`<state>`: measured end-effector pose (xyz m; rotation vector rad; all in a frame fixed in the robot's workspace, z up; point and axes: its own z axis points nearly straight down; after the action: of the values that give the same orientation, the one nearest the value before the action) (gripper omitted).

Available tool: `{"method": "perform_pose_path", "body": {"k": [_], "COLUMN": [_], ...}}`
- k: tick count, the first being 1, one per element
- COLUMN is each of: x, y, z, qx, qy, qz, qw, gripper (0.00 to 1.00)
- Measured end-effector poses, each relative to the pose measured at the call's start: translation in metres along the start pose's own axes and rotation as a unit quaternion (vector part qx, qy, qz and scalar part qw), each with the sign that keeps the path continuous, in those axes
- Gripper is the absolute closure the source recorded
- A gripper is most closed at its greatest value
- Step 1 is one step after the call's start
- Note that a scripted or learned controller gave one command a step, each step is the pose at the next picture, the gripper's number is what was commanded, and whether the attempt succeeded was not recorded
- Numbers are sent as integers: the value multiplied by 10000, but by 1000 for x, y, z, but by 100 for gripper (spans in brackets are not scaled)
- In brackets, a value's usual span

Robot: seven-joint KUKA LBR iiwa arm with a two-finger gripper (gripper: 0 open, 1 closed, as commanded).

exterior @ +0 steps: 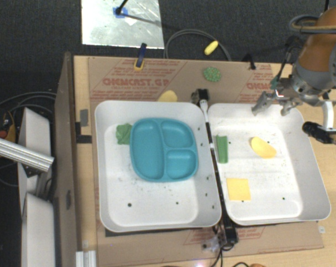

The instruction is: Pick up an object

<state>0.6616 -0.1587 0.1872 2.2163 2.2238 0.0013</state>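
In the right bin (310, 166) lie a yellow rounded piece (263, 147), a flat yellow square (238, 189) and a green bar (222, 149) by the left wall. The left bin (109, 171) holds a blue divided plate (163, 149) with a small green piece (123, 133) at its left edge. My gripper (273, 104) hangs over the right bin's far edge, above and behind the yellow rounded piece, open with its two fingers spread apart and nothing between them.
Outside the bins, on the brown board behind them, sit a green round thing (212, 74), a yellow thing (168, 97) and a yellow-tipped cable (211, 48). A shiny metal sheet (121, 15) lies at the far back. Metal bars (20, 154) stand at the left.
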Motion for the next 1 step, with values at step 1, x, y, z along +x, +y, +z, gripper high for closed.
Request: {"method": "perform_pose_path", "body": {"k": [1], "x": [36], "y": [-14], "z": [109], "qx": [41], "qy": [19], "qz": [-20], "qw": [10000], "gripper": [0]}}
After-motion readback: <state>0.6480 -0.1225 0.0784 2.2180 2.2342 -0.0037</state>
